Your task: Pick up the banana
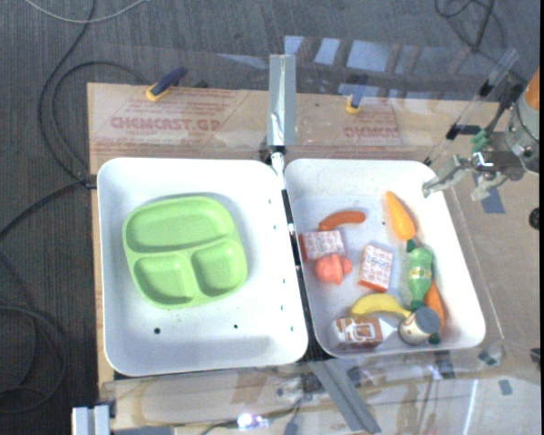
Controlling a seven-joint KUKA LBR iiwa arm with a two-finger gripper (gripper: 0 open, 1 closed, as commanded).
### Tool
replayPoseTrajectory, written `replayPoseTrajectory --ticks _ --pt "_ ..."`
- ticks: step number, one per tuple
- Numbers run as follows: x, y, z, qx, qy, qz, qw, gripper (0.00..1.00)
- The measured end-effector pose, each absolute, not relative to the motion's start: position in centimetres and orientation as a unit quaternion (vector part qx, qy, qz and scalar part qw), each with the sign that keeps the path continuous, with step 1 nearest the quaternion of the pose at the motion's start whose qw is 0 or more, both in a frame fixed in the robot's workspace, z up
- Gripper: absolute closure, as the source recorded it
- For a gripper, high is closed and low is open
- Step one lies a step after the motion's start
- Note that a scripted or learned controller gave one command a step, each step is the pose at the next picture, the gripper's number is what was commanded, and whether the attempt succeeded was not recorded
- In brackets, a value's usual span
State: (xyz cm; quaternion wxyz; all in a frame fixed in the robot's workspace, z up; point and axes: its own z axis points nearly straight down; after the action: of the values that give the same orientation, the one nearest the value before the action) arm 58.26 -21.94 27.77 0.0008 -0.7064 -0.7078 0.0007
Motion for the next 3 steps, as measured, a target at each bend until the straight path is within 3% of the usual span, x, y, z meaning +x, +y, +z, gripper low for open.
replayPoseTrajectory --ticks 1,2,3 --pt "48.3 -20.2 16.4 -0.65 -0.76 0.0004 0.002 0.0" --pt "51.8 -21.0 9.4 -0.575 -0.818 -0.0028 -0.005 0.0" --pt "49.2 -16.7 9.2 -0.4 -0.916 -0.0003 -0.013 0.0"
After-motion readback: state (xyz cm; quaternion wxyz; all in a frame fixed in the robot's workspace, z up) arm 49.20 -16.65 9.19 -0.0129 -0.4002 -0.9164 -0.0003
